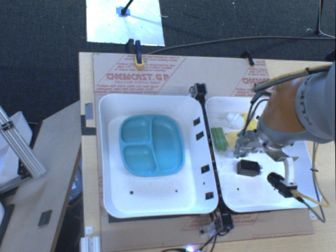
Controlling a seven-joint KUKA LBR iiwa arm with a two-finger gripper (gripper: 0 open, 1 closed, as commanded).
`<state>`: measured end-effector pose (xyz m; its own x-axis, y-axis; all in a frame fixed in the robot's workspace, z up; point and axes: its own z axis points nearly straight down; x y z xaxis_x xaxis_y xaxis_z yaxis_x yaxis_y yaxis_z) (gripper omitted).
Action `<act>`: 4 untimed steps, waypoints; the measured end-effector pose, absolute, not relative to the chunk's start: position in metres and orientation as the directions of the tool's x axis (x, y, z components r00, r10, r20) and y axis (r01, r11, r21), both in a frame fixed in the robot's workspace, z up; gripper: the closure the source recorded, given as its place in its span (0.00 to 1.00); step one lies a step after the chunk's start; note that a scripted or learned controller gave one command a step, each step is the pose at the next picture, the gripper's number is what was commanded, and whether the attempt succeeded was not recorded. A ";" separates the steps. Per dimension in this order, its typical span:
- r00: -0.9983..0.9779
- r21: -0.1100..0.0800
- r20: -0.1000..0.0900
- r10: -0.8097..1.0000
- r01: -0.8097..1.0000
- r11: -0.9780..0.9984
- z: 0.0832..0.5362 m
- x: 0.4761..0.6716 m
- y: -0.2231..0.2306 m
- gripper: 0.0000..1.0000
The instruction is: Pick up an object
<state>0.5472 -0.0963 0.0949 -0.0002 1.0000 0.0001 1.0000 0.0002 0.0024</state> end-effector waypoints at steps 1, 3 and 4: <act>-0.004 0.005 -0.001 1.000 1.000 0.004 0.138 0.549 -0.096 1.00; -0.005 0.007 -0.001 1.000 1.000 0.005 0.229 0.559 -0.094 1.00; -0.005 0.008 -0.001 1.000 1.000 0.005 0.283 0.561 -0.094 1.00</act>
<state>0.5607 -0.0942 0.2830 -0.0055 1.0000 -0.0010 1.0000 0.0055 0.0075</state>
